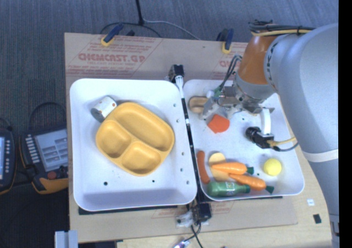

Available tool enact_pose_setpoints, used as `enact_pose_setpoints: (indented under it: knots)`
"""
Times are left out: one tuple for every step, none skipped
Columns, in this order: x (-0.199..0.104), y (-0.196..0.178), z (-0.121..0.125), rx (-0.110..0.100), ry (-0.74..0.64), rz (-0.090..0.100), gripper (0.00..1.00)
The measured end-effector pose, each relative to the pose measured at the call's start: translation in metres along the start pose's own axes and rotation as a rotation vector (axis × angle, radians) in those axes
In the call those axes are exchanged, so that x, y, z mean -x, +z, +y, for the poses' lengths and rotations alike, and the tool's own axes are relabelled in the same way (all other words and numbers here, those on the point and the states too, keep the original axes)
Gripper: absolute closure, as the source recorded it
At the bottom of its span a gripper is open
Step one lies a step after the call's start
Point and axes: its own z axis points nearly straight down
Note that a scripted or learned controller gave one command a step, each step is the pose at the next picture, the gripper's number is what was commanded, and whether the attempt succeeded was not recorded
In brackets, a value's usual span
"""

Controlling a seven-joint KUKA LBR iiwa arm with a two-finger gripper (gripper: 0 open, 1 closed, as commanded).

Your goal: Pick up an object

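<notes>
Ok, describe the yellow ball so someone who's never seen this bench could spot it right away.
Look in the right bin, the one crowded with small toys, and go to its near right corner. The yellow ball sits there, just right of the carrots. It is the one round, plain yellow thing among long orange and green pieces.

Grey arm (313,93) cut off at the right edge, gripper (220,106) fingers too small to read, green item (225,188) partly under carrots (239,172)
</notes>
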Motion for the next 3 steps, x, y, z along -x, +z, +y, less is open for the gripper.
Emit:
enact_pose_setpoints:
  knots:
    - [0.002,-0.001,-0.037,0.01,-0.057,-0.001,0.0]
    - [0.003,-0.012,-0.037,0.01,-0.056,-0.002,1.0]
    - [-0.057,-0.132,-0.011,-0.017,0.312,0.003,1.0]
